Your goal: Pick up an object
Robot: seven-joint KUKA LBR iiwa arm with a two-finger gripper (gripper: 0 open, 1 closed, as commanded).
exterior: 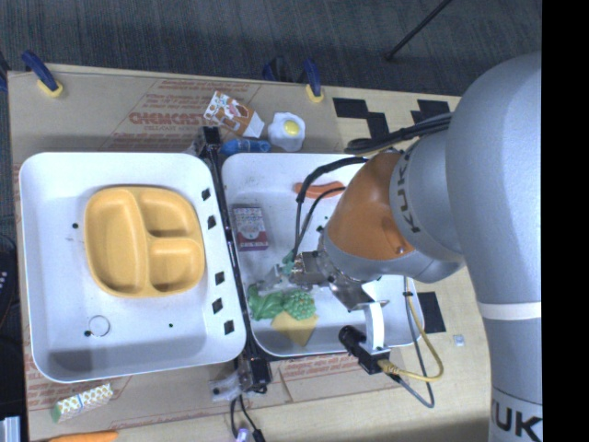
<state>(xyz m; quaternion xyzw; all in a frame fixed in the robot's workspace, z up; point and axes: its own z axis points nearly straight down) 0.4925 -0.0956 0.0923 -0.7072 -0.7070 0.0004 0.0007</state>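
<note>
Camera view: left bin [37, 247] held a yellow divided tray [143, 239]. Right bin [267, 168] held a red-labelled packet [249, 226], an orange piece [317, 190] and green-and-yellow toys [281, 307] at its near left, under the gripper [308, 274].

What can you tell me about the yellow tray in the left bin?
The yellow tray looks like smooth plastic, with rounded corners and three hollows: one long hollow on its left, two smaller ones on its right. It lies flat, right side up, slightly turned, in the upper middle of the left bin. It rests on the bin floor, with nothing else touching it.
</note>
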